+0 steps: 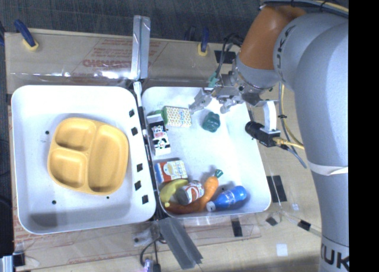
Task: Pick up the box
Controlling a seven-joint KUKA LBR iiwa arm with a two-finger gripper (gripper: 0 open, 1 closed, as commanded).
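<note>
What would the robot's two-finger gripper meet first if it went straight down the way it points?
Probably the small dark-green rounded object just below the gripper, or the white bin floor beside it; depth is unclear.

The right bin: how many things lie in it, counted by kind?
Boxes or cartons: 3 (patterned box, black-and-white carton, orange-red carton)
Toy foods: 2 (banana, carrot)
Bottles: 1 (blue bottle)
Cans: 1 (can)
Teal objects: 1 (teal object)
Total: 8

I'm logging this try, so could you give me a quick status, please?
Gripper open, hovering over right bin, holding nothing. Box lies flat near divider, untouched. Teal object sits close beside it.
</note>
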